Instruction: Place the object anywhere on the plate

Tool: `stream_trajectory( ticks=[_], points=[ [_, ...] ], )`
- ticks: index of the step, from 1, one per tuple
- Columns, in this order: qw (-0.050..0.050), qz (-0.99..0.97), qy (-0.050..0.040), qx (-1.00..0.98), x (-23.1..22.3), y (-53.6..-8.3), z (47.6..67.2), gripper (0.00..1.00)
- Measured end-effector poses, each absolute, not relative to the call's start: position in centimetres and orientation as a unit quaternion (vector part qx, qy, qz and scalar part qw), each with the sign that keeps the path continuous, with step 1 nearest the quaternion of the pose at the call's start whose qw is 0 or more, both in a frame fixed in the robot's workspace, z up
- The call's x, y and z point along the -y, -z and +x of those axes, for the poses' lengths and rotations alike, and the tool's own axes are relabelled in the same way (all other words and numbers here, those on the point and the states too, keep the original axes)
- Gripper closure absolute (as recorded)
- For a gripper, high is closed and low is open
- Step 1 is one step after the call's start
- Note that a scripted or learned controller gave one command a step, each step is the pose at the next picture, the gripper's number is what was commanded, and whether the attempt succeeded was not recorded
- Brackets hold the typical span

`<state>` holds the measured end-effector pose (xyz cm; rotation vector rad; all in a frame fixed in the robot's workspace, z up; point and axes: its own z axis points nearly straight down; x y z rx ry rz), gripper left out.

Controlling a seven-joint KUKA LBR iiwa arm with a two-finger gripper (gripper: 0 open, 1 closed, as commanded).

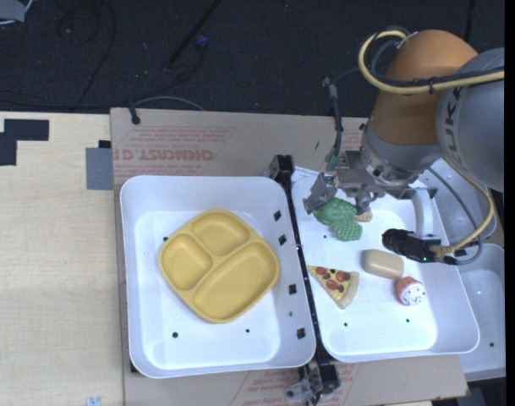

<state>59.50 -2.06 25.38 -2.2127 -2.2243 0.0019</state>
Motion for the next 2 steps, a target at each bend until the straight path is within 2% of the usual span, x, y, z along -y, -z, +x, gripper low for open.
stream_trajectory(
  ticks=[2],
  points=[
    [0.001, -0.706, -0.0013, 0.709, -8.8, -25.2, 59.3, 1.00]
  ],
)
